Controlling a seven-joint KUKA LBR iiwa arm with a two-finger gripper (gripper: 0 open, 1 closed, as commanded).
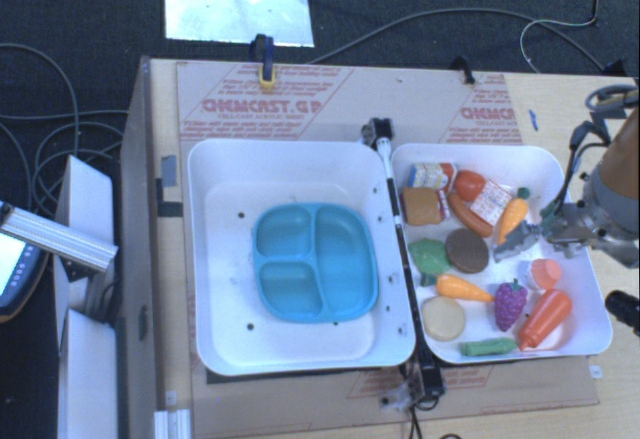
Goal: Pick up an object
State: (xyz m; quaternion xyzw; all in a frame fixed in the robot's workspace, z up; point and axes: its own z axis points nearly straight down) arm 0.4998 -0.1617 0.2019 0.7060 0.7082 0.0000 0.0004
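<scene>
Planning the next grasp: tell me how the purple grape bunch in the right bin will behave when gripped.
The grape bunch looks like moulded plastic toy food, so probably stiff and light. Its bumpy, tapered shape may slip or twist between fingers. Carrots and lie close on both sides, so a push would likely nudge them.

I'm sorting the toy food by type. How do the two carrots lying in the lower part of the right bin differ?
The small carrot is orange-yellow, slim and lies nearly level near the bin's middle; the large carrot is redder, much thicker and slants up toward the bin's right wall. The small carrot lies next to the brown disc; the large carrot lies beside the purple grapes. Both taper and lie in the right bin.
</scene>
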